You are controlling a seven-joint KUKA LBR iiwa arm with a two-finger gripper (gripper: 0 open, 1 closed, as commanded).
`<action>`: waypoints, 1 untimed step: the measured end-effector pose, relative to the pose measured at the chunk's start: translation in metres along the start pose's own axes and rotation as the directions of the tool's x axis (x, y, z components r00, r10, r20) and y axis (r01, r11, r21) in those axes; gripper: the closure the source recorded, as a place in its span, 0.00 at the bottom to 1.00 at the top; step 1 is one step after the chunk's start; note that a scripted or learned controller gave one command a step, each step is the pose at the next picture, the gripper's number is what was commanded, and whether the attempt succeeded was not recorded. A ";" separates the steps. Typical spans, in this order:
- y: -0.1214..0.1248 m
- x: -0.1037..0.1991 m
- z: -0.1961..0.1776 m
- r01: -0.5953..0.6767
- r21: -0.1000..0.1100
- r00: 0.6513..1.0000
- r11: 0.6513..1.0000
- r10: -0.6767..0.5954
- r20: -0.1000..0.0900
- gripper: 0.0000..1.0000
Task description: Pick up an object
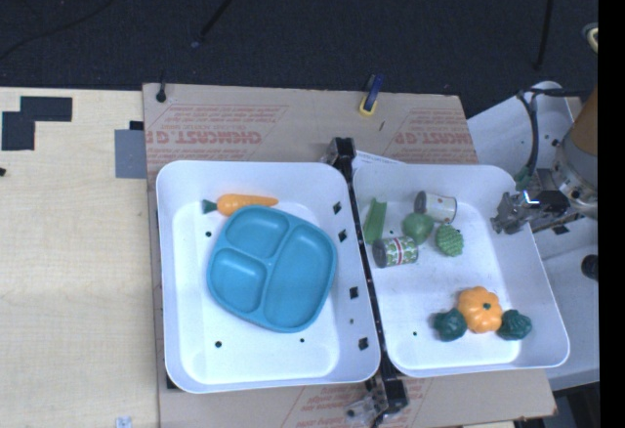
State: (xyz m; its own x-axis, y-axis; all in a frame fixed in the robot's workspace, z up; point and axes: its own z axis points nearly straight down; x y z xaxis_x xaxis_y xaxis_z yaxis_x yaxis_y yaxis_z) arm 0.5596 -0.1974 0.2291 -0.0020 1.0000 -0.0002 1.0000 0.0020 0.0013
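Observation:
My gripper (512, 213) hangs over the right rim of the right bin (532, 270), with nothing seen between its fingers. In that bin lie a green pepper (375, 220), a small tin can (395, 251), a silver cup (436, 206), a round green fruit (418, 227) and a bumpy green piece (449, 241), all to the gripper's left. Nearer the front sit an orange pumpkin (479, 308) flanked by two dark green vegetables (450, 325) (515, 324).
The left bin (186, 319) holds a blue divided plate (271, 267) and an orange carrot (244, 204) behind it. A black divider (358, 260) runs between the bins. Cardboard (254, 128) lies under both, with a blue-yellow clip (371, 95) at its back edge.

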 end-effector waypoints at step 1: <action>0.007 0.059 -0.008 0.003 0.002 1.000 1.000 -0.003 -0.003 1.00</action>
State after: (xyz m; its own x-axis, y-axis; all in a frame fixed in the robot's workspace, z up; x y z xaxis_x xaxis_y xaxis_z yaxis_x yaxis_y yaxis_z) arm 0.5669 -0.1388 0.2370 -0.0055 1.0000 0.0029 1.0000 0.0055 -0.0011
